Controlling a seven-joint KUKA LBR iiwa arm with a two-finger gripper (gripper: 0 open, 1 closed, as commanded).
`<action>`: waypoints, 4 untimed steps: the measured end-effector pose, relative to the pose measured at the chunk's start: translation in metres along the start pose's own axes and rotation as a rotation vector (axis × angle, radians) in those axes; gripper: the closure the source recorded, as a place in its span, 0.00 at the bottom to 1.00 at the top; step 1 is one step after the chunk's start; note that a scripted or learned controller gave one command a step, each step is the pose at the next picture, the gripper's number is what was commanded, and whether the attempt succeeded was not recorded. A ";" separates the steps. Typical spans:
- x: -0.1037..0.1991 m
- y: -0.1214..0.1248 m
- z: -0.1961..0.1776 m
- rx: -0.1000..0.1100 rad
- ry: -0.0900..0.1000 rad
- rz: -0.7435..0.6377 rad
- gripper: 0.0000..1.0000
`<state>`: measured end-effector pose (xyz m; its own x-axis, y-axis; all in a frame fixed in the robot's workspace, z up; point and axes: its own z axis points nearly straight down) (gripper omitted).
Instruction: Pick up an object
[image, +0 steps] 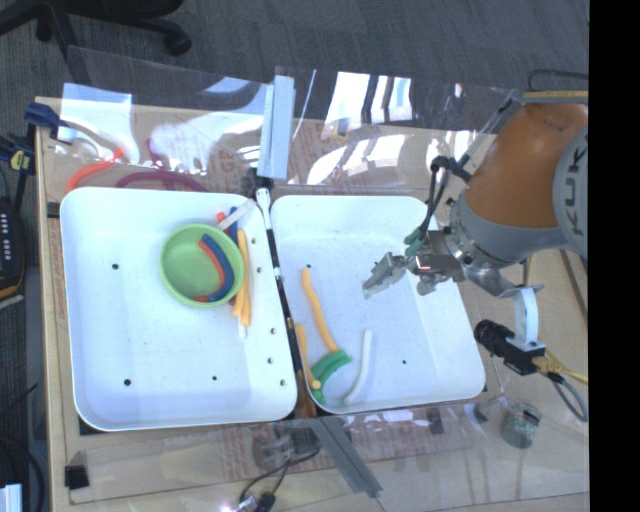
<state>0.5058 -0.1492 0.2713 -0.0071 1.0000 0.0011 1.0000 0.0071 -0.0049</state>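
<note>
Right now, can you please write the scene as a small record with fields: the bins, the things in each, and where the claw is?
left bin: green bowl with red and blue curved pieces inside; an orange stick beside the bowl
right bin: long orange stick, green piece, white curved tube
claw: over the right bin's middle, nothing seen between its fingers
arm: grey with an orange band, reaching in from the view's right
task state: no object picked up yet
</note>
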 end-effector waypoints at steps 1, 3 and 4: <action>0.035 -0.005 0.169 -0.004 -0.002 0.027 0.00; 0.038 0.040 0.170 -0.001 -0.002 0.227 1.00; 0.060 0.047 0.079 -0.003 -0.001 -0.066 1.00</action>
